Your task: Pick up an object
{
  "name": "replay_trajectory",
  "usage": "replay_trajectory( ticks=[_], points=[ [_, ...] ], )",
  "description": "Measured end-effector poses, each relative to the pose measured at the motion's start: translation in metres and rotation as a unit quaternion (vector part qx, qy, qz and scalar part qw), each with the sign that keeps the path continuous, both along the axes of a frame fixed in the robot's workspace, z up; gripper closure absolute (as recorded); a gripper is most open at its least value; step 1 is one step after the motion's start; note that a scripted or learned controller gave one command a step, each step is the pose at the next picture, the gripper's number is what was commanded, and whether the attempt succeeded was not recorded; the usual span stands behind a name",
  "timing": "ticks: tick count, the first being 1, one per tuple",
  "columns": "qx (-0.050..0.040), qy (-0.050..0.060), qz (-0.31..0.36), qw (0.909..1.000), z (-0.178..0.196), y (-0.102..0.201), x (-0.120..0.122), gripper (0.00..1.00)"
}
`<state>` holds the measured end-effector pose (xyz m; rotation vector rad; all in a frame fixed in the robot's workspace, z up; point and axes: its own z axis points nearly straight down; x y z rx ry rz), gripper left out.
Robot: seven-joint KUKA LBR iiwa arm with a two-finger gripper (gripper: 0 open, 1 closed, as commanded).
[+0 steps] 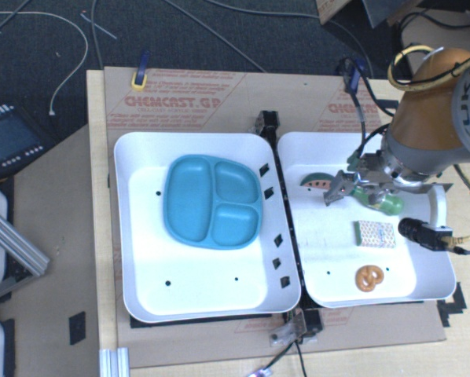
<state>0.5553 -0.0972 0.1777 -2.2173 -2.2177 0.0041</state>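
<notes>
Blue divided plate (213,202) in left bin (133,234); cables (70,22) on dark floor behind bench.

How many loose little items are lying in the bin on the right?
4. A watermelon slice near the bin's far left, a green object beside the end effector, a patterned square mid-bin, and a pretzel nearest the camera. The arm may hide more.

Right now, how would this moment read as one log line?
gripper: over right bin, beside watermelon slice | holding: unclear | pretzel, patterned block: untouched | blue plate: left bin
</notes>
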Motion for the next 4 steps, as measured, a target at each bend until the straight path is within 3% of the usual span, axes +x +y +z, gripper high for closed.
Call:
replay_trajectory(
  ticks=[1,2,4],
  points=[
    [0.0,0.0,0.0,1.0,-0.06,-0.006,0.004,0.0],
    [-0.0002,-0.003,-0.001,1.0,-0.045,-0.006,0.005,1.0],
    [-0.0015,-0.006,0.0,1.0,0.048,-0.011,-0.001,1.0]
  ],
)
